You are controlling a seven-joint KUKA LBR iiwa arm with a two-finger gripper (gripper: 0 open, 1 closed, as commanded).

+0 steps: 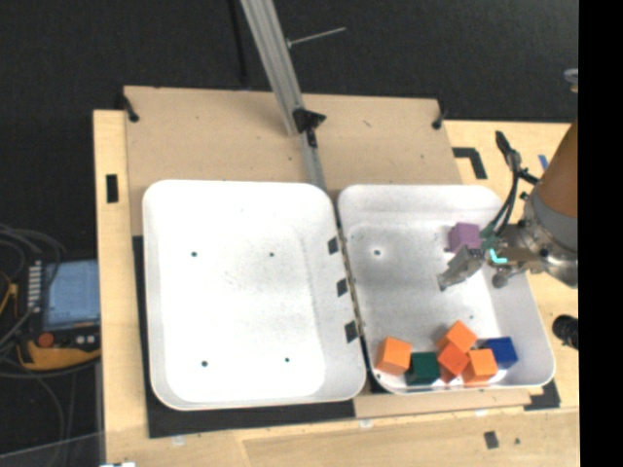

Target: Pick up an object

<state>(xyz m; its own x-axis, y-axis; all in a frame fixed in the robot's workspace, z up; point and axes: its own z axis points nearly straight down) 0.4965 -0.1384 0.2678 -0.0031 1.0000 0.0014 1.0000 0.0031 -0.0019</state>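
My gripper (476,276) hangs over the right bin (389,212), near its right wall, and is open with nothing between its fingers. A purple block (464,234) lies just above it, close to the left finger (454,272) but apart from it. Along the bin's front edge is a cluster of blocks: an orange block (394,354), a green block (423,368), three more orange blocks (458,348), and a blue block (501,350).
The left bin (243,290) sits beside the right one, with a ridge of clips between them. A slanted metal pole (277,56) rises from the back of the bench. Cables and a blue box (73,295) lie off the bench at left.
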